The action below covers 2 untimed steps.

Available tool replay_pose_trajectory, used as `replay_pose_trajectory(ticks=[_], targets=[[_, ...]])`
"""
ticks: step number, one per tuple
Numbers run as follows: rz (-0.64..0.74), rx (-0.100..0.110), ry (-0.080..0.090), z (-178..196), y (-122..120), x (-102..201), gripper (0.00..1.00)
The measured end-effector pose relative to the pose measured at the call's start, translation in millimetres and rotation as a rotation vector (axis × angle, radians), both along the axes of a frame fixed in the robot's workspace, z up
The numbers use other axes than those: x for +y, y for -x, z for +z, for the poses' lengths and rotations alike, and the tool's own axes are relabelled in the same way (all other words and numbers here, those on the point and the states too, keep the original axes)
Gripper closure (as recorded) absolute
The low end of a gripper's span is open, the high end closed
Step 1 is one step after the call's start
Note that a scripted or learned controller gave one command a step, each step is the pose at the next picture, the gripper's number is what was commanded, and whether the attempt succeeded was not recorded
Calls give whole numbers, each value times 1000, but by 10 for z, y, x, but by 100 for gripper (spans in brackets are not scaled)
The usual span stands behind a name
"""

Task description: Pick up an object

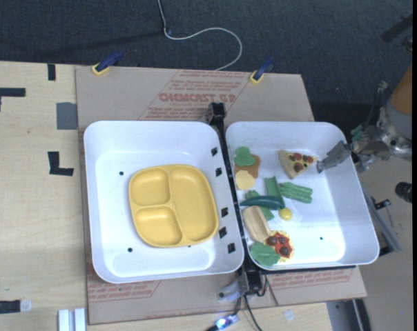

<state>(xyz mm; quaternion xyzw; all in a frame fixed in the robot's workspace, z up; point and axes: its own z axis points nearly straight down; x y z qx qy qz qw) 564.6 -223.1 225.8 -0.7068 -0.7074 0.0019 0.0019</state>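
While my claw [331, 158] hangs at the right bin's [346, 250] far right wall, whether it stands apart or together I cannot tell. Item nearest: pizza slice [295, 162], just beside. Beyond: green beans [294, 191], yellow ball [285, 214], hot dog [255, 223], crowded leftward. Risk: neighbours lie close, so I may nudge two or scrape the wall. Left bin [105, 205]: yellow tray [172, 205].
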Motion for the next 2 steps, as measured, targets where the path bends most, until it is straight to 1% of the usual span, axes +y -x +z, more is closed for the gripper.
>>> replay_pose_trajectory(ticks=[2], targets=[[3,-1,0,-1124,-165,82,0]])
